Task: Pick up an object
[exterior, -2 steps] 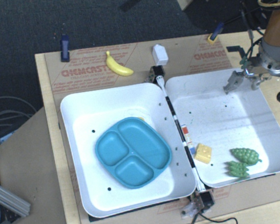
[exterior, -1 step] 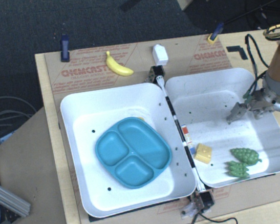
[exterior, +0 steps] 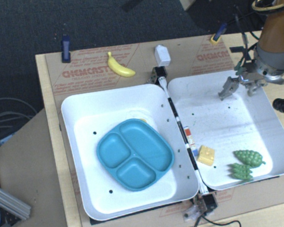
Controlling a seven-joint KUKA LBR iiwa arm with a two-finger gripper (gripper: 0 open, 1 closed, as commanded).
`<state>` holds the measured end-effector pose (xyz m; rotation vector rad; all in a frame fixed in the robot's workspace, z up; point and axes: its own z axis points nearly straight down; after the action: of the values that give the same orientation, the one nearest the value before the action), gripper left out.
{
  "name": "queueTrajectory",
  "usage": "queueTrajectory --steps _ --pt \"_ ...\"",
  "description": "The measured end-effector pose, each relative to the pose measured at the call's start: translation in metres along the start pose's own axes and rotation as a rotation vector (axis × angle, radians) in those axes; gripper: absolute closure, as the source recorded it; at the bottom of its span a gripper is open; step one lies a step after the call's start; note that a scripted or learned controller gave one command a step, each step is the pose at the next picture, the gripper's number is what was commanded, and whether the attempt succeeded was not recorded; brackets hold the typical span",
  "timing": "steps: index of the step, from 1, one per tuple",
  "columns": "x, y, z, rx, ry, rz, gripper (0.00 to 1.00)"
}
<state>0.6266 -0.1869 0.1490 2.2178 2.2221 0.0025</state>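
Hand [exterior: 238,85] is hanging over the far right part of the right bin [exterior: 221,120], its fingers spread apart, nothing between them. Arm [exterior: 276,33] is reaching in from the right, orange band showing above the wrist.

Right bin is holding three things, all along its near edge and well apart from the hand: a yellow block [exterior: 206,155] by the left wall, and two green bunches [exterior: 249,157], [exterior: 240,172] just beside each other toward the near right corner.

Left bin [exterior: 80,119] is holding a blue tray [exterior: 134,154] with three compartments, lying flat near the middle.

On the worktop [exterior: 94,70] beyond the bins, a banana [exterior: 119,66] is lying outside both, and a white clip [exterior: 162,55] is sitting near the divide between them.
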Motion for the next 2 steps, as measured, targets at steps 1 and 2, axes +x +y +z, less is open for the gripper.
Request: queueTrajectory --steps 1,2 --pt "0.026 -0.078 0.049 0.005 0.001 0.002 0.00" --pt "-0.024 -0.143 0.062 0.005 0.000 0.005 0.00"
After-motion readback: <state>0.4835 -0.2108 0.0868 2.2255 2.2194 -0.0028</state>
